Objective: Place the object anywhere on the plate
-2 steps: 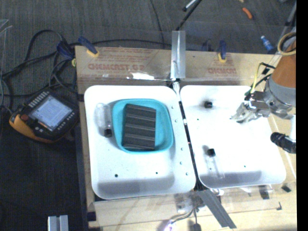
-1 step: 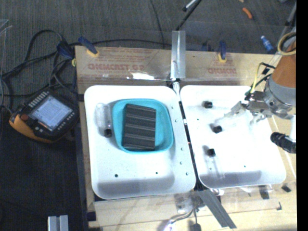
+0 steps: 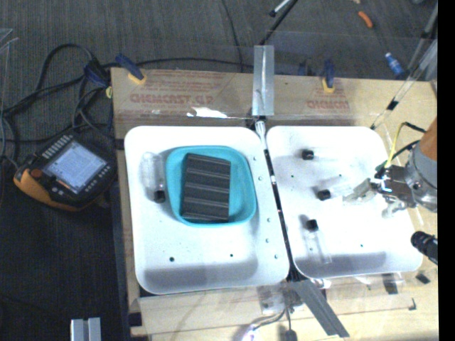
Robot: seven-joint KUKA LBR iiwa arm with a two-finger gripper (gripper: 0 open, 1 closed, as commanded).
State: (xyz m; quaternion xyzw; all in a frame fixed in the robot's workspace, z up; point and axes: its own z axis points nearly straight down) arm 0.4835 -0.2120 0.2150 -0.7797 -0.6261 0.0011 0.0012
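A blue plate (image 3: 243, 190) lies in the left bin (image 3: 199, 261). A dark grey ribbed block (image 3: 206, 186) rests flat on the plate, covering most of its middle. My gripper (image 3: 386, 187) hovers at the right edge of the right bin (image 3: 355, 258), far from the plate. A clear, glassy item (image 3: 354, 190) lies just left of the gripper; whether the two touch is too blurred to tell.
A clear vial (image 3: 149, 170) with a black cap lies in the left bin beside the plate's left rim. The right bin holds another clear vial (image 3: 317, 244) and small black caps (image 3: 307, 154) (image 3: 323, 195). A pendant (image 3: 67, 170) sits on the floor at left.
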